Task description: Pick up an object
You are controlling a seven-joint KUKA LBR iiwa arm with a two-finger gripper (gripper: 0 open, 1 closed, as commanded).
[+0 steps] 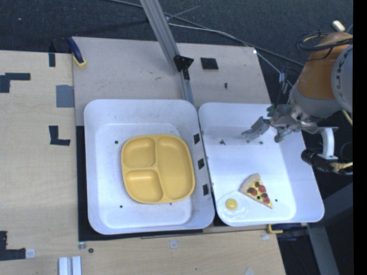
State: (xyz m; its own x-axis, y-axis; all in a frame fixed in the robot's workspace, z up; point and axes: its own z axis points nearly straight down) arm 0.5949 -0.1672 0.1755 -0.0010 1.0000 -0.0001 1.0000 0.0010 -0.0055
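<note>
Camera view gives us the bench (137,67) carrying two white bins side by side. The left bin (97,153) holds a yellow divided plate (157,168), sitting flat near its middle. The arm (324,73), grey with its orange band, reaches in from the right over the right bin (229,119). Its tool (265,128) hangs above that bin's far half, fingers spread apart with nothing between them. Down in the near part of the right bin lies a toy pizza slice (257,190), and just beside it to the left, a small fried egg (231,205), both well apart from the tool.
</note>
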